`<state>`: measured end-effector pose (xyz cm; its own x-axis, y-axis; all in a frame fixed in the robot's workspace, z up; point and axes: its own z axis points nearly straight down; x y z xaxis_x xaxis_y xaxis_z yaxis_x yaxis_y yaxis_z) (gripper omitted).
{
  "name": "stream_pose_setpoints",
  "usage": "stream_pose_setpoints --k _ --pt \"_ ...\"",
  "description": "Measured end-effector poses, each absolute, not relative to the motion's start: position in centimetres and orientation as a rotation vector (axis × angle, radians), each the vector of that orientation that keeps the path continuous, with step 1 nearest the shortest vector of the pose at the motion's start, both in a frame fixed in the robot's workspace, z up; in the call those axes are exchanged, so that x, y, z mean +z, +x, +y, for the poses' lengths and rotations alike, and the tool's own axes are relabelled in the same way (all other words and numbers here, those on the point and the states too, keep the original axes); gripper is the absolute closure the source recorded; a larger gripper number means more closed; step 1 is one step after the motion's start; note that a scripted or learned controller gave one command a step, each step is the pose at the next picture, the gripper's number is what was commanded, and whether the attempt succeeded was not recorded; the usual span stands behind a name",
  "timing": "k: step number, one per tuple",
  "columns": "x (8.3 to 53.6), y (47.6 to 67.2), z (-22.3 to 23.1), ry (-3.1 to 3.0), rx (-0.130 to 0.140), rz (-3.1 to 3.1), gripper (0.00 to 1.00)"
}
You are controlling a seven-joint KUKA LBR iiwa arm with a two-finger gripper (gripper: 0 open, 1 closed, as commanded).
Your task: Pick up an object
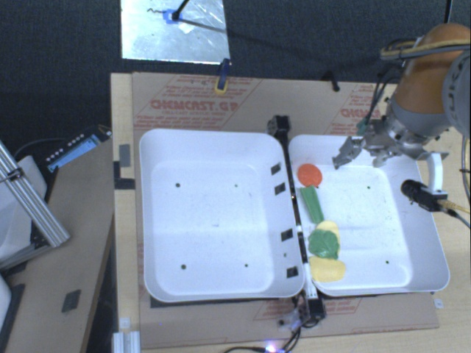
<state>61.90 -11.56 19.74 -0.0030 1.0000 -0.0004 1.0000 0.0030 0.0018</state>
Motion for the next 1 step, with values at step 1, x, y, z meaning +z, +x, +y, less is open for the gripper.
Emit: stream_pose_setpoints --k 1 --pt "20.87 62.00 -11.55 2.213 0.005 2.225 1.00"
